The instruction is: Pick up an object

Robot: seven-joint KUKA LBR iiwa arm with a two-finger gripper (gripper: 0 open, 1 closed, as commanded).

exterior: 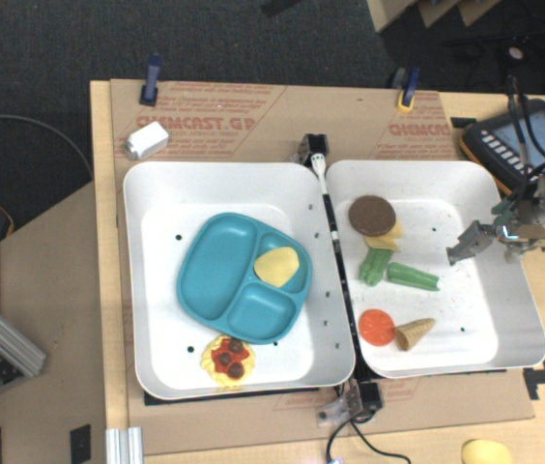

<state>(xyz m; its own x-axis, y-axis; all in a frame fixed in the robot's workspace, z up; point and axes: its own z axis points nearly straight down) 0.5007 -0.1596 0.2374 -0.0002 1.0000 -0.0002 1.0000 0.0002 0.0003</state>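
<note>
Reading "CAST" in red print, the brown cardboard counter (253,114) carries two shallow white bins (147,259); the grey pincer (468,245) at right, opening unclear.

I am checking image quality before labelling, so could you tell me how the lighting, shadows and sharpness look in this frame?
In the camera view, the light is even and soft, with no strong glare on the white bins; the blue tray and green pieces look sharp with faint shadows, while the gripper at the right is slightly blurred.
</note>
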